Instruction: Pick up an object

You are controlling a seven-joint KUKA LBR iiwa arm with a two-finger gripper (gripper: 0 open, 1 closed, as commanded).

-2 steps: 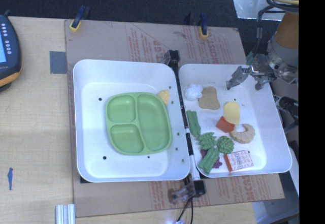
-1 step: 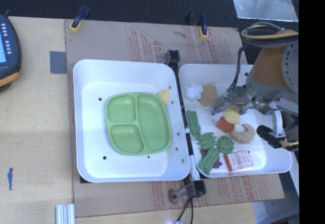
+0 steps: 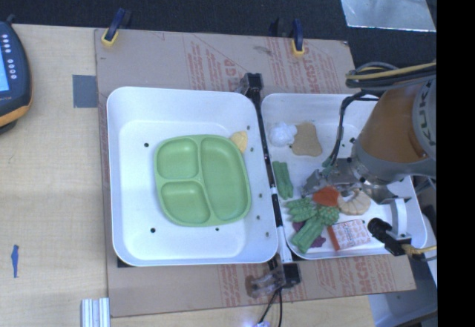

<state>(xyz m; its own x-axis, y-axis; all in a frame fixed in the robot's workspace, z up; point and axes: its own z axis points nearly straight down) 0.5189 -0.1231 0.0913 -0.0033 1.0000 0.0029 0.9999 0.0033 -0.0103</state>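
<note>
The right bin (image 3: 312,100) holds several small objects: a white crumpled lump (image 3: 281,133), a tan flat piece (image 3: 306,139), a green stick (image 3: 282,179), green leafy toys (image 3: 306,219), a red-orange piece (image 3: 325,196), a beige round piece (image 3: 357,204) and a red-and-white packet (image 3: 349,233). My gripper (image 3: 332,179) hangs low in this bin, just above the red-orange piece and left of the beige one. The arm's grey wrist and orange band (image 3: 392,129) cover the bin's right side. Whether anything is held is hidden from this angle.
The left bin (image 3: 119,170) carries a green divided plate (image 3: 202,180) with a small yellow item (image 3: 239,141) at its upper right corner. Clamps (image 3: 297,38) pin the cardboard sheet at the back. A teach pendant (image 3: 11,73) lies at the far left.
</note>
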